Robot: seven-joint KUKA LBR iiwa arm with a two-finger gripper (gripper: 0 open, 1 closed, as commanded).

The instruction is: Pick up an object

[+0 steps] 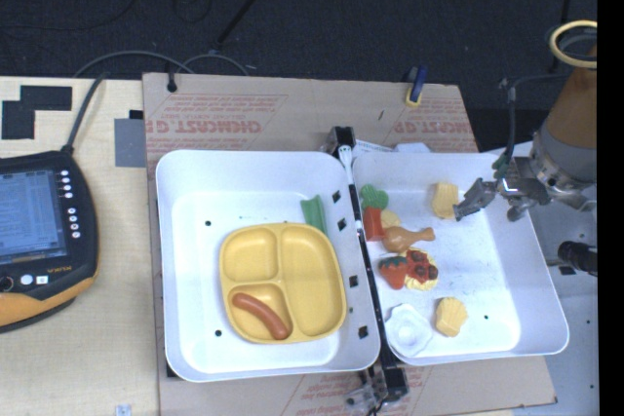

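Camera view: the gripper (485,198) sits at the right bin's (531,331) upper right — jaws parted, nothing between them, just right of a yellow block (446,200). Toy foods cluster at that bin's left: a chicken leg (407,235), a second yellow piece (450,316). The left bin (185,209) holds a yellow tray (283,280) with a sausage (260,314).

Bright even light, slight softness

Toy foods (408,266) in right bin (526,326)
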